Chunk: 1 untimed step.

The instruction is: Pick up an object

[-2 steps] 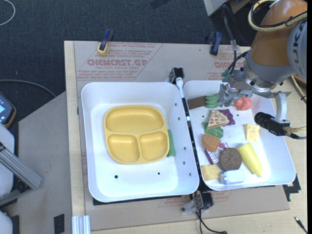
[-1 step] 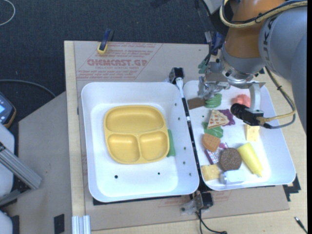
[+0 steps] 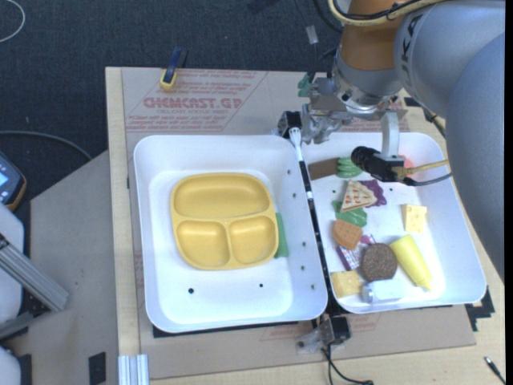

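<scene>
Toy food: pizza slice (image 3: 358, 194), cookie (image 3: 378, 261), yellow cone (image 3: 412, 261), clustered in right bin (image 3: 463, 257). Judged light, stiff, slippery; best pinched across narrow edges. Gripper (image 3: 321, 127) above far rim; opening indiscernible.

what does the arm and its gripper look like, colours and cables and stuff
The arm is built of smooth, rounded grey segments with a glossy orange band above the wrist. Below the band sits a grey metal wrist block carrying the gripper hardware. Black cables loop around the wrist area, and a black cylindrical part juts out under it. No lettering is legible on the arm.
</scene>
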Tool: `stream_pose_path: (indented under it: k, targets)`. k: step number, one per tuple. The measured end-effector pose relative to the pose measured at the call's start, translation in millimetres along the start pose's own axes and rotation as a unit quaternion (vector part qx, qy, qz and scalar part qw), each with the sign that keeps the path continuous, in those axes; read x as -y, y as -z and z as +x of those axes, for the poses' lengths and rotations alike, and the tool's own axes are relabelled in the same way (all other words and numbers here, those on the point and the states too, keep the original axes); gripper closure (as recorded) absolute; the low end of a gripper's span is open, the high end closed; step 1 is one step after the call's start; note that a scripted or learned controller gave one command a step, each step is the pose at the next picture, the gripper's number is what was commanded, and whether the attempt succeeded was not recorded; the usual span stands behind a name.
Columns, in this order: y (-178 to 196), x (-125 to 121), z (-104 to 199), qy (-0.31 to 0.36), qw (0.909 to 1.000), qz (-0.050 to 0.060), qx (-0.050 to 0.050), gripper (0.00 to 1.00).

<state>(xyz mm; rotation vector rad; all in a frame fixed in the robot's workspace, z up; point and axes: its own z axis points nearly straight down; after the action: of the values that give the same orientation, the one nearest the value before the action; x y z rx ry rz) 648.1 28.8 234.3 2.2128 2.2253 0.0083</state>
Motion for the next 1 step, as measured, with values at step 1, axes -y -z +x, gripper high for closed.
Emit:
stream_pose_path:
  k: [1]
  targets:
    - [-17.5, -15.8, 18.4, -0.002, 1.0000, 0.001, 0.001, 1.00]
